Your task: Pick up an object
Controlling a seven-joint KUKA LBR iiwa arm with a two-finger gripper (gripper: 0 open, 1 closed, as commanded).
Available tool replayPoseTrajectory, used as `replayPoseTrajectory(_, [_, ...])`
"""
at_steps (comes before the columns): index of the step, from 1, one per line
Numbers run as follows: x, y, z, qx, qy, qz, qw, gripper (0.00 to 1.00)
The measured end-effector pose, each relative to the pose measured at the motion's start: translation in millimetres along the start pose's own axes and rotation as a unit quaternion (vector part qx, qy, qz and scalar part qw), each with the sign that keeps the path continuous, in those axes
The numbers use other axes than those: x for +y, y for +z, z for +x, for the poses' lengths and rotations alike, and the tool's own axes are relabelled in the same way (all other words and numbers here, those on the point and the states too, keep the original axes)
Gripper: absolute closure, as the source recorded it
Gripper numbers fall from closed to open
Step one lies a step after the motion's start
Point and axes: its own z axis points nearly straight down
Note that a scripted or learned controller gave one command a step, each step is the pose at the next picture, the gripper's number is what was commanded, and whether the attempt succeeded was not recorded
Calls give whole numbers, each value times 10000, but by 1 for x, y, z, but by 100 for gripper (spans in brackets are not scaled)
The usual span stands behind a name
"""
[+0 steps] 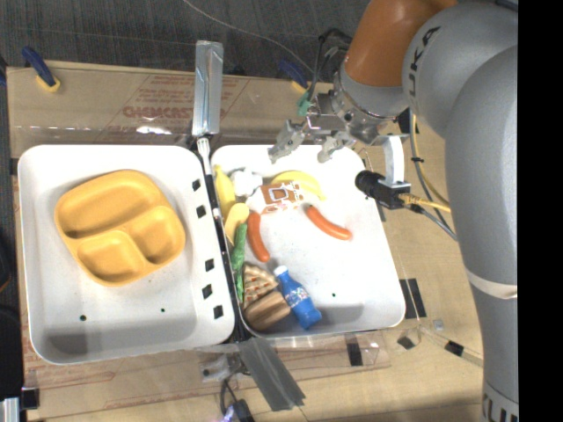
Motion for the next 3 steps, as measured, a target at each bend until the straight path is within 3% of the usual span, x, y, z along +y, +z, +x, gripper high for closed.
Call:
replayPoseTrajectory(1, [-74, 115, -30, 3, 150, 40, 9999, 0])
replayPoseTrajectory(2, [-47, 54, -39, -1, 358, -35, 9994, 0])
replayPoseTrajectory(3, [-128, 166, -43, 10, -20, -7, 10000, 0])
